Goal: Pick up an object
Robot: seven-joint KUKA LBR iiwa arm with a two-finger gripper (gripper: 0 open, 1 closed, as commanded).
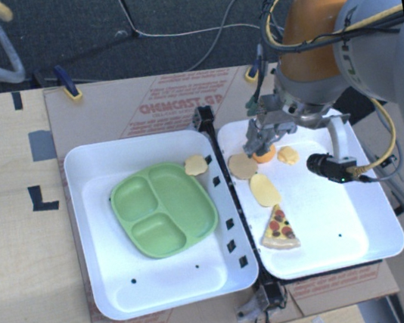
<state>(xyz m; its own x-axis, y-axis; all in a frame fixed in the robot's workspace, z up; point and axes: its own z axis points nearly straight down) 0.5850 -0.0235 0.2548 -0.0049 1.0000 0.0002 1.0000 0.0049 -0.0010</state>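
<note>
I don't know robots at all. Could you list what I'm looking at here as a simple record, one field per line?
arm: grey with orange band, reaching in from the right
end effector: low over the right bin, above an orange piece
right bin holds: pizza slice, yellow oval piece, tan round piece, small yellow piece
left bin holds: green divided plate, small yellow piece at its corner
grasp: cannot be judged

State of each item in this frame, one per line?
Gripper: low in the right bin, over an orange piece; grasp unclear.
Green tray: flat in the left bin.
Pizza slice: flat, untouched.
Yellow piece: lying loose.
</note>
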